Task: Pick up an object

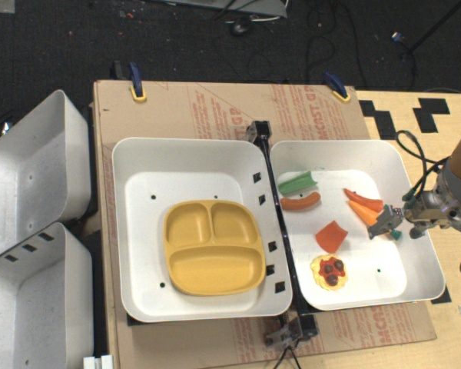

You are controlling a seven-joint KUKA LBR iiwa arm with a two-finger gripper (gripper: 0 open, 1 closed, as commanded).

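The gripper (387,226) hangs low over the right shallow white bin (393,160), just beside the orange carrot-shaped toy (363,203); whether it grasps anything I cannot tell. Nearby lie a red square piece (331,236), a small pizza toy (329,272) and a hot-dog toy (300,201). A yellow divided plastic plate (213,246) fills the left bin (138,167)

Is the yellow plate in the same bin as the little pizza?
No, the yellow divided plate lies in the left bin, while the toy pizza lies in the right bin.
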